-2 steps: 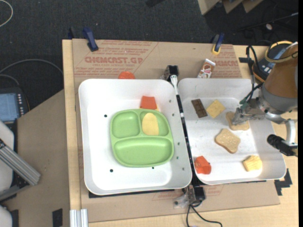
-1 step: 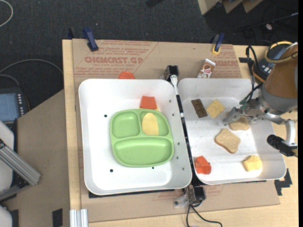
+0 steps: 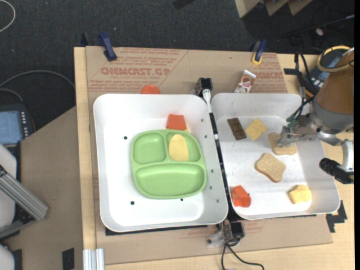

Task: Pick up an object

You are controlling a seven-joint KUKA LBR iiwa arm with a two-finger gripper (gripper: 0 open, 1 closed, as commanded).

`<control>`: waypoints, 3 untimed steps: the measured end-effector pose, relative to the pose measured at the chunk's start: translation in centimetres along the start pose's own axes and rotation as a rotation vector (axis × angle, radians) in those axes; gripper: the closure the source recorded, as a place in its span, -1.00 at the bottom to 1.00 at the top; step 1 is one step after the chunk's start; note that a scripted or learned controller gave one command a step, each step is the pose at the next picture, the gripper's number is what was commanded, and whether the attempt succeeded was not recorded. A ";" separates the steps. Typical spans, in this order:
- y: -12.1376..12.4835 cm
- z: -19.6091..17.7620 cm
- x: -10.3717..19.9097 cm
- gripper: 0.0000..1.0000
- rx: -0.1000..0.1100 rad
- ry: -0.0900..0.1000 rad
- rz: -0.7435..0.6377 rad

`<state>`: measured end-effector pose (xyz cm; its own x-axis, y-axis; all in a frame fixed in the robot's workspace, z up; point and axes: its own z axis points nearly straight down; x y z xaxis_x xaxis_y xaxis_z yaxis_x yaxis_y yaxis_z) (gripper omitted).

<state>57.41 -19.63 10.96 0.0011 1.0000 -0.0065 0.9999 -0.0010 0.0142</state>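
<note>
My gripper point(image 3: 288, 135) is low over the right bin point(image 3: 264, 207), at its right side, just above a tan biscuit-like piece point(image 3: 283, 147). The same bin holds a brown chocolate bar point(image 3: 237, 128), a pale yellow chunk point(image 3: 256, 129), a slice of toast point(image 3: 270, 167), a yellow block point(image 3: 300, 194) and a red piece point(image 3: 241, 196). In the left bin point(image 3: 112, 151) a green divided tray point(image 3: 167, 163) carries a yellow oval item point(image 3: 179, 147), and a red block point(image 3: 176, 122) lies just behind the tray. I cannot make out the fingers clearly.
A small snack packet point(image 3: 245, 82) and an orange disc point(image 3: 149, 90) lie on the cardboard behind the bins. Blue clamps point(image 3: 107, 46) hold the board's far edge. The arm's orange band point(image 3: 340, 94) and body stand over the right bin's right rim.
</note>
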 end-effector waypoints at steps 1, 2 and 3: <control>0.0 0.1 0.0 -1.00 0.001 0.000 0.000; 0.6 2.4 0.8 -1.00 0.011 0.003 -0.002; 0.8 1.0 0.6 1.00 0.001 -0.001 -0.001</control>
<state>58.24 -19.05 9.97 0.0004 1.0000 -0.0075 0.9999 -0.0003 0.0128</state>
